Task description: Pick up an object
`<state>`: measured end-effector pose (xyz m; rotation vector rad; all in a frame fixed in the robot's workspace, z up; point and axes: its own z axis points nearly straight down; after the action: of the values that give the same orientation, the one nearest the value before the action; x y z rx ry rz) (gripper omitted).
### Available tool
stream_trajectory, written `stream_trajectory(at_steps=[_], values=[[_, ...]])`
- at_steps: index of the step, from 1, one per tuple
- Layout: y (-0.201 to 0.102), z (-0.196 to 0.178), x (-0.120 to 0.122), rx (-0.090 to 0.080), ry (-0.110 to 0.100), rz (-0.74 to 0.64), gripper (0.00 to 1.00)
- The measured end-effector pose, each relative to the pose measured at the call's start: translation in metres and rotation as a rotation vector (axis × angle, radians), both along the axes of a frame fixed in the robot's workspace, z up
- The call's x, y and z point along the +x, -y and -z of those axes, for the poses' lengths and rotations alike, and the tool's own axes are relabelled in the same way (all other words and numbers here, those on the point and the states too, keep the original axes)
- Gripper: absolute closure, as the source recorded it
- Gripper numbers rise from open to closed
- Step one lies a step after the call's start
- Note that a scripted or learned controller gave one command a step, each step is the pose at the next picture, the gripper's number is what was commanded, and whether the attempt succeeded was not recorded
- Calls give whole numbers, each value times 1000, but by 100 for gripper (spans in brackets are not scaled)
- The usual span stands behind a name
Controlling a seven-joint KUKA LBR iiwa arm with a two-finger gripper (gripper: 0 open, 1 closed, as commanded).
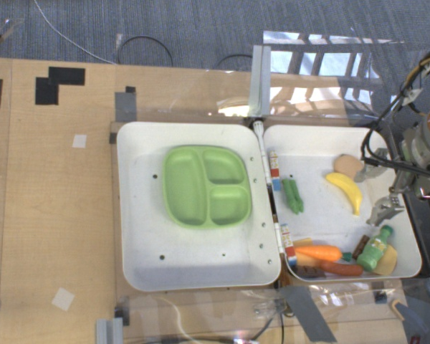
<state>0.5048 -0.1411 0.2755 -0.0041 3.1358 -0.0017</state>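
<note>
On the right side, the arm: it reaches in over the right edge of the right bin, grey with an orange part at the picture's edge.
Hand: the hand hangs over the right part of the right bin, just right of the banana and above the green bottle. Its metal fingers point down toward the bin floor. I cannot tell if it is released or clenched, and nothing is seen between its fingers.
Banana: a yellow banana lies on the bin floor, curved, near the middle right of the right bin, apart from the hand.
Beige round thing: a beige round thing lies just beyond the banana, touching or almost touching its far end.
Green vegetable: a small green vegetable lies near the left wall of the right bin.
Near edge of the right bin: an orange carrot lies there, with a red-brown sausage just in front of it.
Near right corner: a green bottle lies tilted, beside a yellow block on its right.
Left bin: the left bin holds a green divided plate with three compartments, near its middle.
Desk: the light wooden desk carries both bins, which stand side by side and touch.
</note>
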Motion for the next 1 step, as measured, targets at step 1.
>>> stream_trajectory(at_steps=[1], values=[[16,180,13,0,1,70,0]])
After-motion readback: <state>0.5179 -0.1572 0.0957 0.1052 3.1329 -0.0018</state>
